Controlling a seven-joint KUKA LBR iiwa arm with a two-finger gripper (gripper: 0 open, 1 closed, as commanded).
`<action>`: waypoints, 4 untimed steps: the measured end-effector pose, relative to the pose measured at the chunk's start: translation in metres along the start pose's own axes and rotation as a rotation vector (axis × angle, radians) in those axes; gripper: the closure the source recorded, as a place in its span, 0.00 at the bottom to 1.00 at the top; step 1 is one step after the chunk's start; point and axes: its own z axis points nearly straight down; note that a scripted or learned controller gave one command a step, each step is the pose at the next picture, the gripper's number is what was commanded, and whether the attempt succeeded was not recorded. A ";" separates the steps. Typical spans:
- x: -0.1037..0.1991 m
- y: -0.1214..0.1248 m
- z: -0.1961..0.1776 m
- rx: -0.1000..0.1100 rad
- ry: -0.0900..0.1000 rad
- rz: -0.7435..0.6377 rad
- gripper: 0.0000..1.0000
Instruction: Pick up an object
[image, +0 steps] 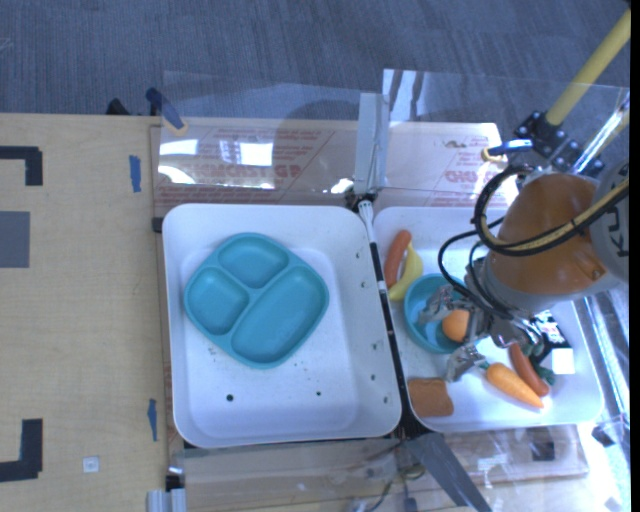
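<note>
My gripper hangs low over the right bin, its fingers pointing left and standing open. A small round orange fruit sits in the gap between them, at the right rim of a small blue bowl. The gap is wider than the fruit, and I see no grip on it. A carrot lies just right of the lower finger, with a red piece beside it. The orange-banded wrist hides the middle of this bin.
A red sausage and a yellow banana lie by the divider, above the bowl. A brown bread piece rests at the right bin's front left corner. The left bin holds a blue divided plate.
</note>
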 end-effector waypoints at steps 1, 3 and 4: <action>-0.006 -0.007 0.001 -0.003 0.003 -0.004 0.00; 0.000 -0.002 0.000 0.001 0.003 -0.092 0.00; 0.001 -0.003 0.000 0.001 0.000 -0.114 0.00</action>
